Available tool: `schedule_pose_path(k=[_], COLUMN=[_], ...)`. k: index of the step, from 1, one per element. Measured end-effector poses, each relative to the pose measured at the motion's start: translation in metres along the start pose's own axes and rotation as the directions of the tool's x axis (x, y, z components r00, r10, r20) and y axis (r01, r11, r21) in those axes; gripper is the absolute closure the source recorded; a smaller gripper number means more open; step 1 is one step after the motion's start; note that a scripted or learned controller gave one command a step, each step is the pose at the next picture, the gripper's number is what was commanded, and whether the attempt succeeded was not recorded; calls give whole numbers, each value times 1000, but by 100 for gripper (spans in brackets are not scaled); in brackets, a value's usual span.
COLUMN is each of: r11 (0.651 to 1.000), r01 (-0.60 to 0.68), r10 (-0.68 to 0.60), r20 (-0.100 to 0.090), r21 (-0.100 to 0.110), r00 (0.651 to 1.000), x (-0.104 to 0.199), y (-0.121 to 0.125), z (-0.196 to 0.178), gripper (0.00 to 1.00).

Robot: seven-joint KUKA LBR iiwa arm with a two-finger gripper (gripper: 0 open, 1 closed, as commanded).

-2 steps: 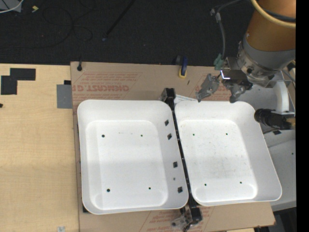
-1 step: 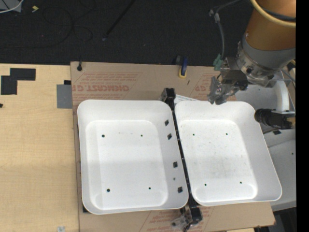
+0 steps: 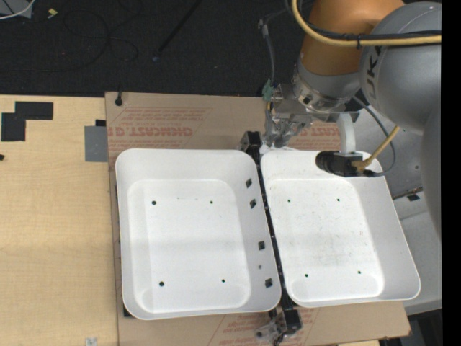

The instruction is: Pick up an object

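We see the arm point(image 3: 410, 56) reaching in from the right over the far right corner of the bench point(image 3: 50, 229). Its thick grey link fills the upper right, and the orange band point(image 3: 338, 20) sits above the wrist. The wrist tilts down and to the left, which puts the gripper point(image 3: 279, 132) low over the far edge of the bins. It hangs just above the spot where the far right corner of the left bin point(image 3: 187, 229) meets the far left corner of the right bin point(image 3: 331, 236). The metal parts at the tip blur together against the cardboard sheet point(image 3: 180, 125), so we cannot tell whether the gripper is spread or pressed together, or whether it pinches anything. We also cannot tell where the object for the task lies.

The two bins stand side by side on the cardboard sheet, with their inner rims touching along the middle. A row of small black clips point(image 3: 253, 204) runs down that seam from the far edge toward the near edge. Each bin floor has a few small dark dots. At the bench's far left edge, well apart from the bins, lie a black patch point(image 3: 29, 115) and a grey patch point(image 3: 94, 143).
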State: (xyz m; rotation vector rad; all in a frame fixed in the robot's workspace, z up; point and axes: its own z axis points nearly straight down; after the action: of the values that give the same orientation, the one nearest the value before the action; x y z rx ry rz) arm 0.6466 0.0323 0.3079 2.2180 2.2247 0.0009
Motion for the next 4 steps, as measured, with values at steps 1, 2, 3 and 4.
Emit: schedule_pose_path(k=[1,2,3,4], r11=[1000,1000,1000,1000], r01=[-8,0,-1,1], r10=[8,0,1,-1], r20=[3,2,0,1], r21=[-1,-7,10,-3], r00=[1000,1000,1000,1000], x=[-77,-83,-47,-54], y=[-3,-2,-4,-2], z=[-36,-126,-5,-75], gripper=[100,100,100,100])
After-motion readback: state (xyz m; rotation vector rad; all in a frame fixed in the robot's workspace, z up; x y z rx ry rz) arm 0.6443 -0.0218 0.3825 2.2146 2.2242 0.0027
